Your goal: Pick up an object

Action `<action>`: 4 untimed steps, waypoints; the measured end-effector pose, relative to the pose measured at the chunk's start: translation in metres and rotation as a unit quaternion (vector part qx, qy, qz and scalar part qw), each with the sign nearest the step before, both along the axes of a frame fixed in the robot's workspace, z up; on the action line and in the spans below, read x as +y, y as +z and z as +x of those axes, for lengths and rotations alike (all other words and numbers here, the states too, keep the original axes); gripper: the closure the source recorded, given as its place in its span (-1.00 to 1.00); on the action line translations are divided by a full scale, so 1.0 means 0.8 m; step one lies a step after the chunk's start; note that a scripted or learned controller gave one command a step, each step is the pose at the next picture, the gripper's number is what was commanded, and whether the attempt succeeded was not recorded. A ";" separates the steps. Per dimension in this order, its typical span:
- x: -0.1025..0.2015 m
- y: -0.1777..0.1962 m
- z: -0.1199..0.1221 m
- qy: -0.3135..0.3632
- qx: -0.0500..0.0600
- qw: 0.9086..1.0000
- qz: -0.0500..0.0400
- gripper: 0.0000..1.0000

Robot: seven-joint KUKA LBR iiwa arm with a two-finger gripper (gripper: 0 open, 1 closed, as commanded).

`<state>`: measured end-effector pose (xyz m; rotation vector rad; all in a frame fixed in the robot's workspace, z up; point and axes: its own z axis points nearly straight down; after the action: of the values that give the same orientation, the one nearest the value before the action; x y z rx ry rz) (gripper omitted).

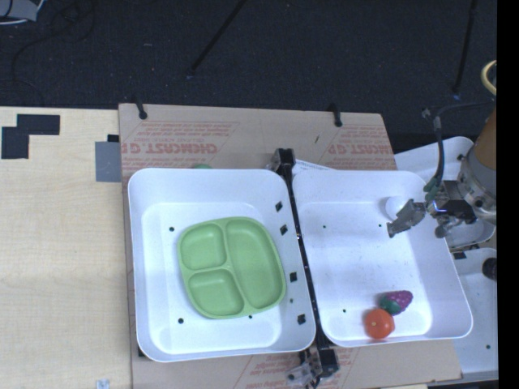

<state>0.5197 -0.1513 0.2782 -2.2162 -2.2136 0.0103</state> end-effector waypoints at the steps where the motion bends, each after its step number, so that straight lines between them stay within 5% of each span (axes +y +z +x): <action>1: 0.000 0.006 0.002 0.001 -0.005 1.000 -0.001 -1.00; 4: 0.011 -0.185 -0.007 0.000 -0.002 1.000 0.000 -1.00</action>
<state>0.5138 -0.1424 0.1302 -2.2166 -2.2158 0.0057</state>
